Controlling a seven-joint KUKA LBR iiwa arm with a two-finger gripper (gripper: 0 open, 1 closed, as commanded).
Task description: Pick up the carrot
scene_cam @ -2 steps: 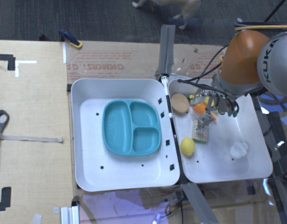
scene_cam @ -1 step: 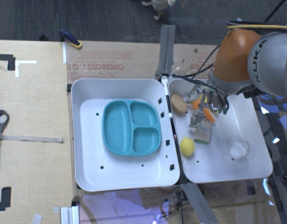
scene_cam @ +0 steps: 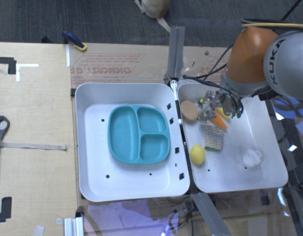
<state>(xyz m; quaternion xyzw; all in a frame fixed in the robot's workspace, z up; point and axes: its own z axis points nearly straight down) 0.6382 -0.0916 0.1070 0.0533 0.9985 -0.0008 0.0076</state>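
The carrot (scene_cam: 221, 120) is a small orange piece lying in the right bin (scene_cam: 269, 132), toward its far left part. My gripper (scene_cam: 218, 108) hangs straight over it, low in the bin, and covers the carrot's upper end. Only the carrot's lower orange tip pokes out below the gripper. The grey arm with its orange band (scene_cam: 250, 53) reaches in from the upper right.
In the right bin, a brown round item (scene_cam: 189, 110) lies left of the gripper. A speckled green sponge (scene_cam: 214, 139), a lemon (scene_cam: 197, 154) and a white crumpled item (scene_cam: 252, 157) lie nearer. The left bin (scene_cam: 87, 151) holds a teal divided plate (scene_cam: 139, 134).
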